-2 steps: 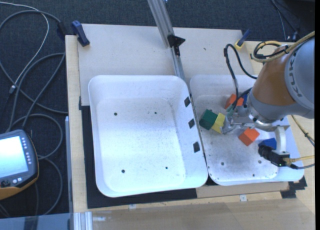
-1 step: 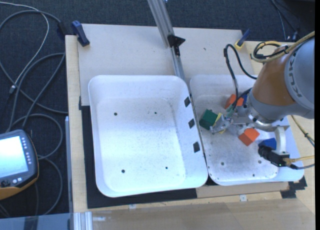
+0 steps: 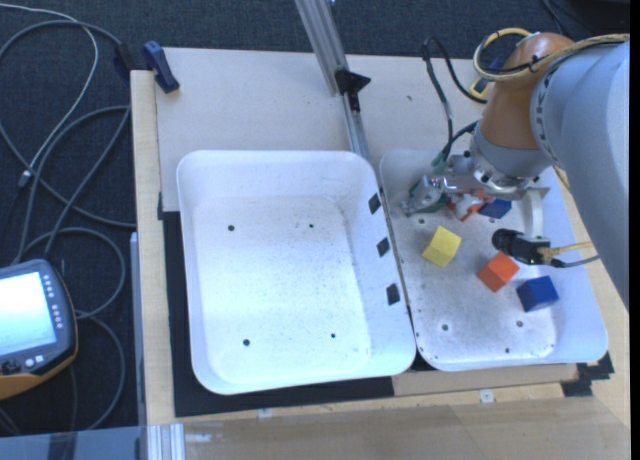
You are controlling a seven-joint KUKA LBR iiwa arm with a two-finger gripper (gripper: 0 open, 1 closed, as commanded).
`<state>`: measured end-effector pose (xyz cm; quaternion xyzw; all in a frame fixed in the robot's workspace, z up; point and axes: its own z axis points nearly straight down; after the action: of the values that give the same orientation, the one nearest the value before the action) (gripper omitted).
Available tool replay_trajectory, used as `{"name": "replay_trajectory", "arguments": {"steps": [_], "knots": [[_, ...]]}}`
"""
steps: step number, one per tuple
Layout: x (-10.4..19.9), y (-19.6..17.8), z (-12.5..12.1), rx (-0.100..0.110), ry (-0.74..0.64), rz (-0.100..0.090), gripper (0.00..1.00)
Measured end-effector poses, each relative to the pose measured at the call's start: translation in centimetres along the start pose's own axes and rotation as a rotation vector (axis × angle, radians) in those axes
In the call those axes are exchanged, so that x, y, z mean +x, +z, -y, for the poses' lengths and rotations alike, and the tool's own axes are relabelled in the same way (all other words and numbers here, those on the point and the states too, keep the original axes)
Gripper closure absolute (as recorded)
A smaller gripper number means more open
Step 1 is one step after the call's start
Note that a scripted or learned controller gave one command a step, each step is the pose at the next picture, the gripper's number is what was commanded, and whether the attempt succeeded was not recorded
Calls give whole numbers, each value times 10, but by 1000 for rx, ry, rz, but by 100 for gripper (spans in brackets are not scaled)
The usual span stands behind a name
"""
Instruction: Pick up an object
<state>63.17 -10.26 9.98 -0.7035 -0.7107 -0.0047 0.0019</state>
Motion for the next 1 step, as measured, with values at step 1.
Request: {"name": "replay_trajectory", "arguments": {"steps": [1], "knots": [[-13,0,62,11,12,7,0]]}}
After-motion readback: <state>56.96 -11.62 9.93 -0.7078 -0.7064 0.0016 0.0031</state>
